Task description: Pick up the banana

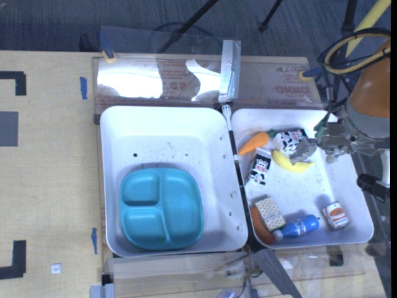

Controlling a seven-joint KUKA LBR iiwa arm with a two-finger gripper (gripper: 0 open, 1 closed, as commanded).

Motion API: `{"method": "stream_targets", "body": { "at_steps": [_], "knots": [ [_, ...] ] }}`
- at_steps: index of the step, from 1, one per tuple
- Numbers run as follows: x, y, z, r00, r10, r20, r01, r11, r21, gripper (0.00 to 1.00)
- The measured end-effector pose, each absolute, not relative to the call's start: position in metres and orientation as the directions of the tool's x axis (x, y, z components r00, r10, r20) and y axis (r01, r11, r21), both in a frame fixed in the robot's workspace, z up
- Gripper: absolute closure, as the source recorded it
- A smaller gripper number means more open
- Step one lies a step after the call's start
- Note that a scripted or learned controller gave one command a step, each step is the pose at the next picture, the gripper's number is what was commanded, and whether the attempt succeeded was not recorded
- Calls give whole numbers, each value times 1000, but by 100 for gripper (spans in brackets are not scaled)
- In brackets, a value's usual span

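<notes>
The yellow banana (pixel 290 162) lies in the upper middle of the right bin (pixel 353 191), curved, with its ends pointing up. My gripper (pixel 308 148) reaches in from the right and hangs just above the banana's right end, close to it or touching it. The grey wrist and orange band sit behind it at the bin's right rim. The banana rests on the bin floor.
Around the banana are an orange carrot (pixel 254 143), two cow-patterned cartons (pixel 288 139) (pixel 261 168), a cracker box (pixel 270 212), a blue bottle (pixel 299 226) and a small can (pixel 335 216). The left bin (pixel 161 129) holds a teal divided plate (pixel 161 208).
</notes>
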State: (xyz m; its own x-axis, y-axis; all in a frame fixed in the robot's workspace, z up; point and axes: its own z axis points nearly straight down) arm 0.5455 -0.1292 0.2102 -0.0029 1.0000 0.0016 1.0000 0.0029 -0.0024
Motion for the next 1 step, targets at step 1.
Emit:
{"method": "stream_targets", "body": {
  "at_steps": [1],
  "knots": [
    [616, -165, 244, -320, 948, -3, 948, 320, 4, 0]
  ]
}}
